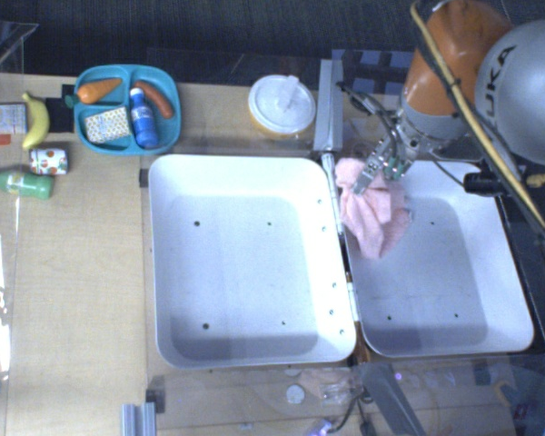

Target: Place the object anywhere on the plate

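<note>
Pink cloth (374,218) hangs pinched in my gripper (379,173) over the right bin (454,325). Plate (127,107) is far; nothing placed yet.

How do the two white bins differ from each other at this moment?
The left bin looks wider than the right bin. A pink cloth lies in the right bin, draped against its left wall near the left bin; the left bin has small dark dots on its floor. The gripper is over the right bin, at the cloth's top edge, away from the left bin. Both are shallow, white, with rounded corners, side by side.
</note>
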Robot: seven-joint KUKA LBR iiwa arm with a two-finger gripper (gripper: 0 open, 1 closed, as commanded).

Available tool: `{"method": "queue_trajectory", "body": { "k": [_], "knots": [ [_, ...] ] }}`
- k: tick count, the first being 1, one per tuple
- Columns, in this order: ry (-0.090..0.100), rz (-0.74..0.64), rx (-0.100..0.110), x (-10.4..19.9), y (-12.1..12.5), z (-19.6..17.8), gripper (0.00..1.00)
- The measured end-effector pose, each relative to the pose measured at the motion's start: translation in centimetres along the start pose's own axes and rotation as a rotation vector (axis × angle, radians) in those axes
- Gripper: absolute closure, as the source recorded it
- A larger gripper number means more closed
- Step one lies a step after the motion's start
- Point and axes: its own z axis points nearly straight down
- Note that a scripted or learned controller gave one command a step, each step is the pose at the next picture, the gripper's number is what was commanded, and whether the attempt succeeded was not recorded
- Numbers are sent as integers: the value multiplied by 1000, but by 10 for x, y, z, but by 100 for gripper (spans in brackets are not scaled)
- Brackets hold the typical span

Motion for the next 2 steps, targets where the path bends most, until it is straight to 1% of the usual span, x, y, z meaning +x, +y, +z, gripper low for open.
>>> {"method": "queue_trajectory", "body": {
  "k": [1,2],
  "knots": [
    [-1,-4,-1,-1,2,-24,100],
    [0,-406,-1,45,24,-14,100]
  ]
}}
